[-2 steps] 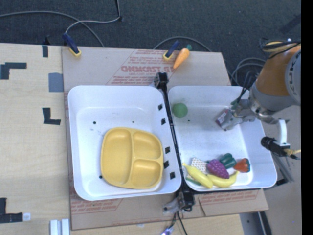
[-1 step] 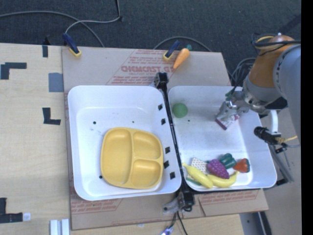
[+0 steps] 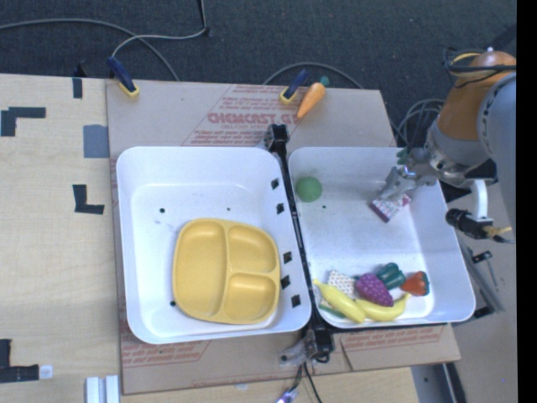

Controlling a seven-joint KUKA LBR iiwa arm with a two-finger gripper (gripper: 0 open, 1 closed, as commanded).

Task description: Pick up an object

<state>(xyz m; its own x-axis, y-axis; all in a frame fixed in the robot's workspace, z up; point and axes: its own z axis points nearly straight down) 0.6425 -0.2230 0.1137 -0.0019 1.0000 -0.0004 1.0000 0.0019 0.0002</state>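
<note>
My gripper (image 3: 391, 198) hangs low over the upper right part of the right bin (image 3: 436, 233), reaching in from the right. A small pinkish-purple piece (image 3: 385, 211) sits right at its tip; whether it is held cannot be made out. A green ball (image 3: 309, 189) lies near the bin's upper left corner, well left of the gripper. Along the bin's front edge lie a yellow banana (image 3: 362, 310), purple grapes (image 3: 373, 289), a green item (image 3: 391, 273), a red item (image 3: 416, 285) and a small white checkered piece (image 3: 338, 280).
The left bin (image 3: 143, 191) holds a yellow divided plate (image 3: 226, 272). An orange carrot (image 3: 310, 99) lies on the cardboard behind the bins, next to a blue-and-yellow clamp (image 3: 293, 88). A black divider (image 3: 289, 217) separates the bins. Cables run beside the arm at right.
</note>
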